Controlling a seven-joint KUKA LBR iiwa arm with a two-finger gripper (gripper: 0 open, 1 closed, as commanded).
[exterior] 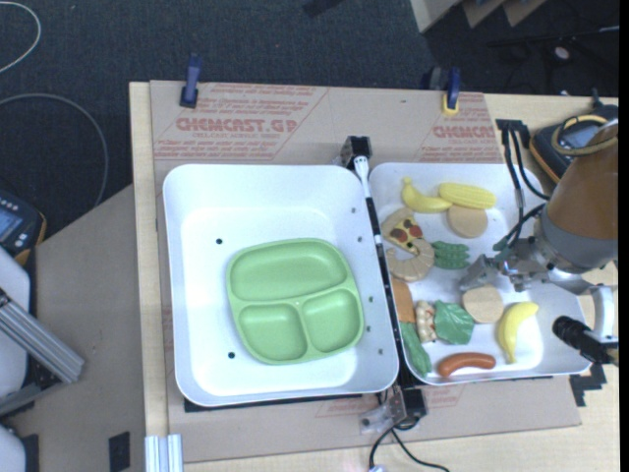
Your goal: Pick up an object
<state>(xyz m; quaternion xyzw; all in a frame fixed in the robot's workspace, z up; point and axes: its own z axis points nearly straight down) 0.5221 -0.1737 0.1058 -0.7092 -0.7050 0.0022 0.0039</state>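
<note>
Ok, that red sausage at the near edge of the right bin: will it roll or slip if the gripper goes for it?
The sausage looks round and smooth, so it may roll sideways if nudged. Its glossy, plastic-like surface could slip from a loose pinch. It seems a stiff, light toy, lying close to the bin wall, which may crowd one side.

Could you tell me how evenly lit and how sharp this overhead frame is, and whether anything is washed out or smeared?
Camera view: lighting is soft and even; the left bin is bright on its white walls but keeps its edges; the green tray casts only a faint shadow; the toy food is fairly sharp; the hand and wrist look slightly soft.
</note>
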